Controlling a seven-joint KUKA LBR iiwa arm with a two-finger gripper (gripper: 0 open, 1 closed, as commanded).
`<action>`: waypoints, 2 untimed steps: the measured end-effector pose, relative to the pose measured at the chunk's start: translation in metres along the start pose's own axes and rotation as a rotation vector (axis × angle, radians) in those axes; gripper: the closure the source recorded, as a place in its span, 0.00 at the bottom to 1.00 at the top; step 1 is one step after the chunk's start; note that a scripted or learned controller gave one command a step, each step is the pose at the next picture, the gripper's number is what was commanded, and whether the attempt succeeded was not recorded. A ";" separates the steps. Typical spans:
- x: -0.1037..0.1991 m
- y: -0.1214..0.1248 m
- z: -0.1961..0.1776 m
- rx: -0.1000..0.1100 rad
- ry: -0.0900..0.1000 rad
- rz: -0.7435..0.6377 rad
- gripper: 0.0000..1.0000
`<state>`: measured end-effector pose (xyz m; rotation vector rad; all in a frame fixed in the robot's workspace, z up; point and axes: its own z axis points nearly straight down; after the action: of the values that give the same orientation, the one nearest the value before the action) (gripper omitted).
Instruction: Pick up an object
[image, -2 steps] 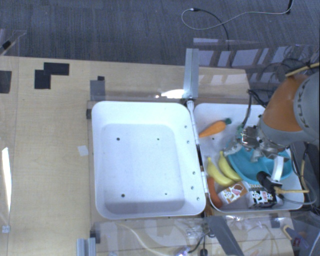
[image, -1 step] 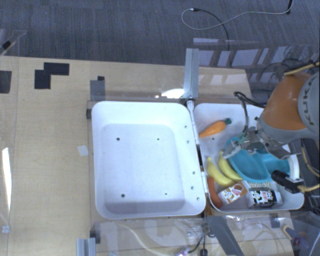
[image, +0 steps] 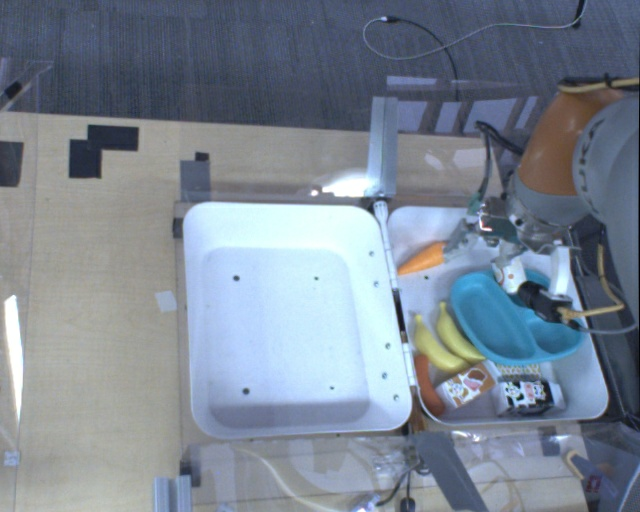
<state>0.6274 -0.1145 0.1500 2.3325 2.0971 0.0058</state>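
The right bin (image: 425, 226) holds an orange carrot (image: 422, 258) at its back left. Two yellow bananas (image: 446, 340) lie by the left wall, and a blue kidney-shaped dish (image: 505, 325) sits in the middle. A small red-and-white carton (image: 466, 386) and a black-and-white carton (image: 525, 396) lie at the front. A red object (image: 424, 374) is partly tucked under the bananas. My gripper (image: 487, 240) hangs over the back of this bin, just right of the carrot and above the dish's far edge. I see nothing held in it.
The left bin (image: 280, 300) stands alongside, parted from the right one by a thin metal divider (image: 392, 290). A metal post (image: 384, 150) rises behind the bins. The arm's orange band (image: 560, 140) looms over the right bin's back right corner.
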 end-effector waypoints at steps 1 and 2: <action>-0.019 0.015 0.061 -0.005 -0.001 -0.326 0.00; 0.017 0.035 0.063 0.027 -0.005 -0.155 0.00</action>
<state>0.6644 -0.1017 0.0876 2.1741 2.2839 -0.0292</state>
